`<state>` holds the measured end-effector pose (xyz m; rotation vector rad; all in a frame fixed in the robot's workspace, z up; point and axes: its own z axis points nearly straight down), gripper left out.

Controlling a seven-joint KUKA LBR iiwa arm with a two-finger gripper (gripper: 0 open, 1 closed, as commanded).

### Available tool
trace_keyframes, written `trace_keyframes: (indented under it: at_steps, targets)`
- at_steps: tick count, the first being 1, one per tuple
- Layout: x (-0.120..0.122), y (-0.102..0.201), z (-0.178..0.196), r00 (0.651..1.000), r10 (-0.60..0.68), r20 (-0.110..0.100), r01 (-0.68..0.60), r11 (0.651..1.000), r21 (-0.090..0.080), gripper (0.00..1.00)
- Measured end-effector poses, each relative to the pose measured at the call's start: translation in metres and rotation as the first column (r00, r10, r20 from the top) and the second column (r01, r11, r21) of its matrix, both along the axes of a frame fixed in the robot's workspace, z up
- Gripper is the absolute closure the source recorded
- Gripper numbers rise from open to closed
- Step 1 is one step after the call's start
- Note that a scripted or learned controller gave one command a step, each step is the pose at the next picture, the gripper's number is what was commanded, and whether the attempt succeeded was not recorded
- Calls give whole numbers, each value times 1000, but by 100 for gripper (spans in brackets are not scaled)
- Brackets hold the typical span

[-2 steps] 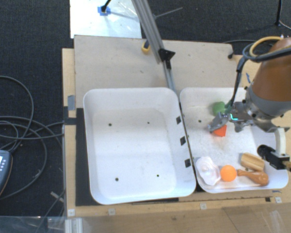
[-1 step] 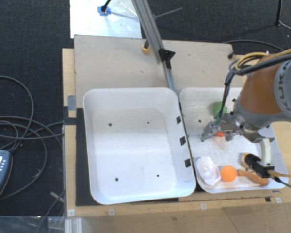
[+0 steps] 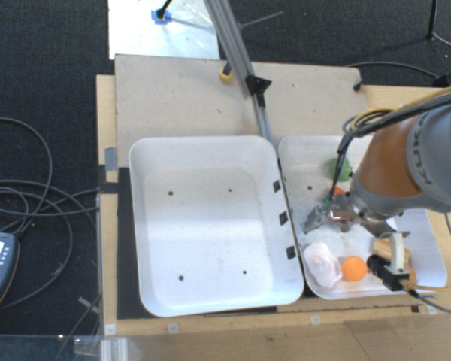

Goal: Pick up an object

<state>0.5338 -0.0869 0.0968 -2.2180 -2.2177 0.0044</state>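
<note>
The right bin (image 3: pixel 301 156) holds an orange ball (image 3: pixel 353 269) near its front edge. A pale, clear-wrapped lump (image 3: pixel 320 264) lies just left of the ball. A green object (image 3: pixel 340 169) shows at the back of the bin, partly hidden behind the arm. My gripper (image 3: pixel 318 218) hangs low over the left middle of this bin, close to the wall between the bins and a little behind the wrapped lump. I see nothing between its metal tips. The arm's orange band (image 3: pixel 387 164) covers much of the bin's right half.
The left bin (image 3: pixel 146 201) sits beside the right one, sharing a wall with black clips (image 3: pixel 283 217). A grey pole (image 3: pixel 237 43) slants across the back of the bench. Cables (image 3: pixel 30 194) lie on the floor at the left.
</note>
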Motion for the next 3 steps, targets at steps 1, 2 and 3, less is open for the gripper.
trace_keyframes:
  at_steps: [1,2,3]
  targets:
    - [0,0,-6,1000,1,4,-1,1000,-1,0]
    - [1,0,5,1000,1,8,-1,1000,-1,100]
    - [11,-6,64,1000,4,13,-4,1000,-3,100]
